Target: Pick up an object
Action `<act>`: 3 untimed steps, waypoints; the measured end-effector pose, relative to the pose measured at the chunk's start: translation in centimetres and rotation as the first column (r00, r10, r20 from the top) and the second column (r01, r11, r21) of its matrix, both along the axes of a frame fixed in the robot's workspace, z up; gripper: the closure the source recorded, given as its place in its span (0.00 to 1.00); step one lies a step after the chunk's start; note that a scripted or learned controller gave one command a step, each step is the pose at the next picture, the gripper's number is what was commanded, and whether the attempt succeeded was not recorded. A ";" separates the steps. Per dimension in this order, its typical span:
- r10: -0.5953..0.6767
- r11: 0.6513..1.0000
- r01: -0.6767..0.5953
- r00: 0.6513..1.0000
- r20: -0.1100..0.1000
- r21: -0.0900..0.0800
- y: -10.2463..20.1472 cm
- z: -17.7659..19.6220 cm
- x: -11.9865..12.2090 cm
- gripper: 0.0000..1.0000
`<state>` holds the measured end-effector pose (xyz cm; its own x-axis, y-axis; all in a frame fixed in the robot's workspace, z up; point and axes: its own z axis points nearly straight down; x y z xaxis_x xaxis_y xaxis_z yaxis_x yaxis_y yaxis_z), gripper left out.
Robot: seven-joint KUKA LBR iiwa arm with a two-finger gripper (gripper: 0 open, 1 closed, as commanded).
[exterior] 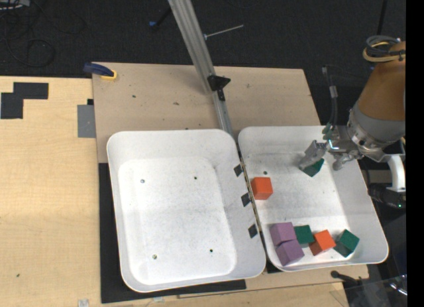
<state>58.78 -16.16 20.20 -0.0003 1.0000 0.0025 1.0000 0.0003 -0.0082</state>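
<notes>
Arm enters from the right, orange band above the wrist, and hangs over the right bin. Gripper sits above the bin's far right part, fingers pointing left. A green block sits between the fingers, tilted; gripper clenched on it. Cannot tell if the block is clear of the bin floor.

Right bin, other contents:
- orange cube alone, near the left wall, middle of the bin.
- two purple cubes touching each other, near edge, left of the cluster.
- small green cube just right of the purple pair.
- second orange cube just right of that one, touching or nearly so.
- another green cube at the near right corner.

Left bin lies beside the right one, rims meeting along the middle; black clips on the shared edge.

Grey metal bar slants from the far side down toward the bins' junction. Wooden bench under both bins.
</notes>
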 end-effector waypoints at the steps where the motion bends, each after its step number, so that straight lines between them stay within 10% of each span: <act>1: 0.000 1.000 0.000 1.000 0.005 -0.001 0.0 0.3 0.1 0.00; 3: -0.003 1.000 0.003 1.000 0.006 -0.002 -0.1 -11.1 -0.8 0.00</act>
